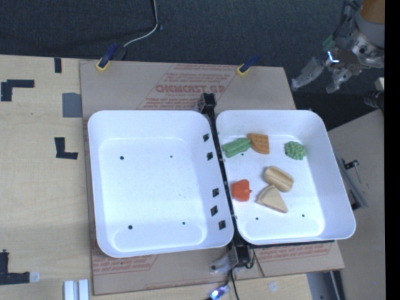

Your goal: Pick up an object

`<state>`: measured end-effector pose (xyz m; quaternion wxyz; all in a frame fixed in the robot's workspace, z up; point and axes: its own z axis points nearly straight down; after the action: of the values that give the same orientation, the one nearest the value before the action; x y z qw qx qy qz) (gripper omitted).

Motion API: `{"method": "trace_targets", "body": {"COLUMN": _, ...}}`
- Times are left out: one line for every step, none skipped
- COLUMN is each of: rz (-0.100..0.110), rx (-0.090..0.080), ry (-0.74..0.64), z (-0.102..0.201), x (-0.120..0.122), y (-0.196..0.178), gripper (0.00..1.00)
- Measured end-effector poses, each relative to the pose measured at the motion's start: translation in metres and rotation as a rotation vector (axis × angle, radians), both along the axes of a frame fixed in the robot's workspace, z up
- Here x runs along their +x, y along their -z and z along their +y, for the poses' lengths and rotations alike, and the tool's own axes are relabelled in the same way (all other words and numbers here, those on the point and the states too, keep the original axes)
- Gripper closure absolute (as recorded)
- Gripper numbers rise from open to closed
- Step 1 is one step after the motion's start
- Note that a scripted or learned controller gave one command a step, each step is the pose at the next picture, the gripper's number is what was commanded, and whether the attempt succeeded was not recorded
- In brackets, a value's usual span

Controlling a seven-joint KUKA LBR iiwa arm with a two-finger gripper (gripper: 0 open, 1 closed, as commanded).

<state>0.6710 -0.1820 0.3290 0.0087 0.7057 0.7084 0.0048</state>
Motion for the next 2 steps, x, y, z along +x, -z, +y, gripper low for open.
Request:
{"method": "trace_targets", "body": {"rz": 0.005, "rx": 0.002, "ry": 0.000, "z": 0.025, "x": -0.002, "y": -0.117, "gripper": 0.00}}
{"method": "trace_targets", "body": {"rz": 0.013, "rx": 0.004, "ry": 0.003, "z": 0.039, "x": -0.077, "y": -0.201, "gripper": 0.00}}
